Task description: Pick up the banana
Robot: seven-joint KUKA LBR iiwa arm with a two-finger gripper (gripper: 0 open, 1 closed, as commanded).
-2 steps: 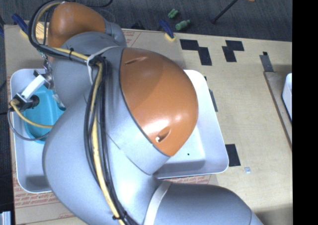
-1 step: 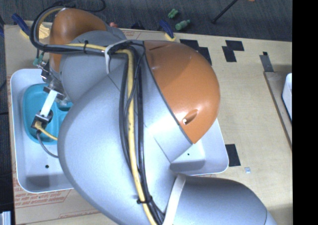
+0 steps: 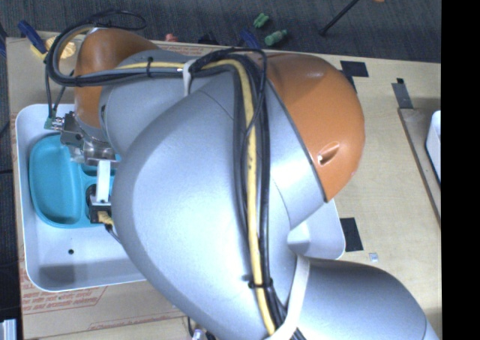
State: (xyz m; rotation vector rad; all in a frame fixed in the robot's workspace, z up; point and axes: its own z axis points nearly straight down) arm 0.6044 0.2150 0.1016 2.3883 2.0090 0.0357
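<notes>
Arm [image 3: 225,181] reaches in from the right and hangs low over the left bin [image 3: 45,271]. Its grey bulk and orange band [image 3: 322,128] cover most of what lies below.

End effector [image 3: 84,152] sits over the near-left part of the bin, at the right edge of a blue tub [image 3: 52,181]. From where I stand, it is above the tub rim or touching it; can't say which. Open or closed: cannot tell, as the wrist hardware masks the working end.

Banana: I cannot place it. If it is in this bin, it is probably under the arm, or inside the tub beneath the wrist. The tub's uncovered part looks plain blue, with nothing on it. The bare white floor at the bin's front is likewise plain.

Step in hand, as I judge it: the reach or descent toward a grasp point. Nothing marks a lift as begun, and nothing can be counted as held.

Next move calls for:
- settling onto the banana itself, not the tub wall;
- closing squarely across the fruit's narrow width;
- a straight rise, clear of the tub rim and bin wall.

Risk: catching the tub edge and dragging it along the desk [image 3: 390,181] side of the bin.
</notes>
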